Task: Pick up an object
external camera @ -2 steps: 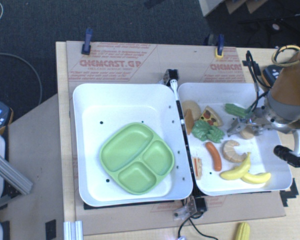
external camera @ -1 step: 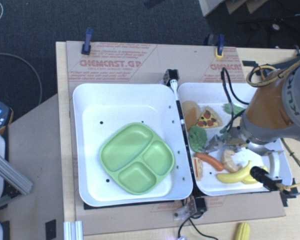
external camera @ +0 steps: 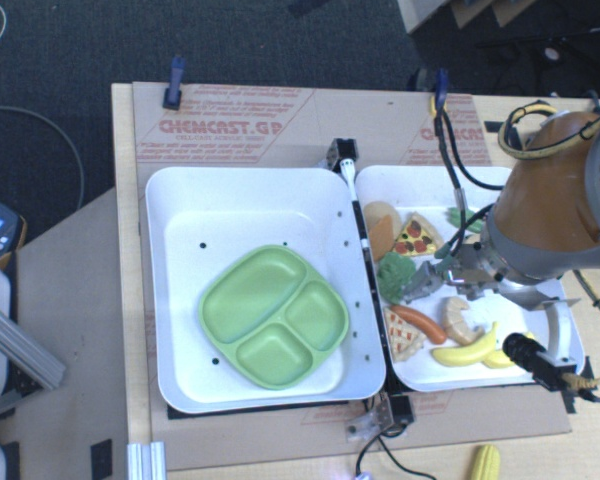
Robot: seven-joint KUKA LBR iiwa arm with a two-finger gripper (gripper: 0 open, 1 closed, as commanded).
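— Where's the gripper [external camera: 450, 271]?

— Low in the right bin [external camera: 480, 180], beside the broccoli [external camera: 398, 273]; whether it's closed I can't tell.

— Advice?

— I'd centre on the broccoli before closing, staying apart from the pizza [external camera: 417, 236] and sausage [external camera: 416, 322] crowding it.

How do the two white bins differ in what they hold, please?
The left bin holds a single green divided plate; the right bin holds a jumble of toy food, among it a banana, a pizza slice and broccoli. The arm's pincer reaches into the right bin, while nothing hangs over the left bin. Both are shallow, white and side by side.
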